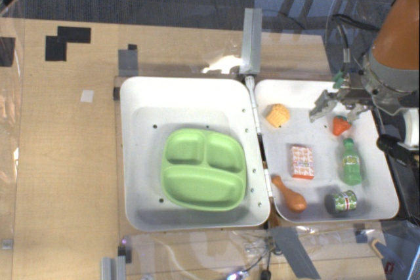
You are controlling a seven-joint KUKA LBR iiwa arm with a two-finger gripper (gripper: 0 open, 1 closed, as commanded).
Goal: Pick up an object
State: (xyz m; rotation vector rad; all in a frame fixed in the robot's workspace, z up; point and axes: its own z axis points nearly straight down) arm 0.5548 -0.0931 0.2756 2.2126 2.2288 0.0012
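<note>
The red toy point(340, 126) I want sits in the right bin point(387, 206), near its far side. Going left to right: the left bin point(138, 141) holds a green tray point(205, 169) with three parts. In the right bin I see an orange toy point(277, 115), a drumstick point(289, 194), a little box point(302, 161), a can point(341, 202) and a green bottle point(351, 162). My gripper point(336, 107) hangs just over the red toy. I cannot tell how my fingers are set. I hold nothing yet. I think I am at the reaching step. Next I need to go straight down so the red toy sits in my grip, and not bump the bottle just beside it.
</note>
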